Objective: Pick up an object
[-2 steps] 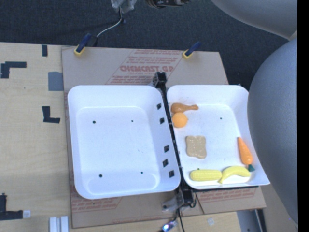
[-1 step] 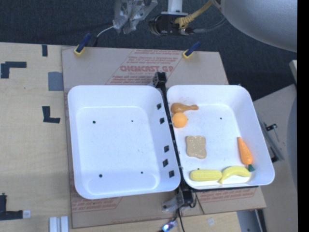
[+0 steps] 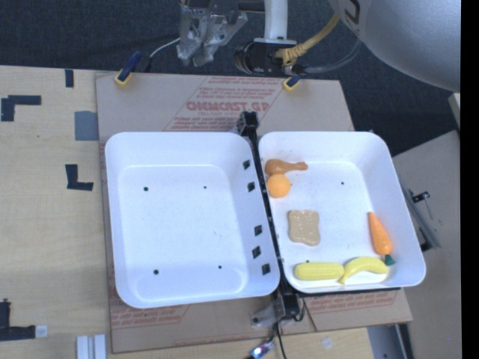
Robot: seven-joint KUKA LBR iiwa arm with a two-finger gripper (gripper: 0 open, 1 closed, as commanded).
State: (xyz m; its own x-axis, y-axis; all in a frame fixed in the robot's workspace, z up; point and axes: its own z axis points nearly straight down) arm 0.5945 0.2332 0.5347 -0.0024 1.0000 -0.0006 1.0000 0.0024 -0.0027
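Two shallow white plastic bins sit side by side on a brown cardboard sheet (image 3: 224, 107) that covers the pale wooden surface (image 3: 45, 200), joined along a black clipped divider (image 3: 257, 200). The left bin (image 3: 120, 200) holds nothing to grasp; the right bin (image 3: 389, 170) carries six toy foods. Taking the divider as landmark: an orange-brown toy drumstick (image 3: 284, 167) lies just beside it near the far end, a small orange ball (image 3: 278, 187) touching the drumstick's underside, a tan slice of toy bread (image 3: 304, 227) a little further right, a yellow corn cob (image 3: 317, 271) and a yellow banana (image 3: 365, 269) along the near wall, and an orange carrot (image 3: 379, 234) well away by the right wall. The metal gripper (image 3: 206, 36) hangs beyond the bins, above the dark floor past the cardboard's far edge, grasping nothing; whether its fingers are spread or closed cannot be told. Nothing stands over the foods.
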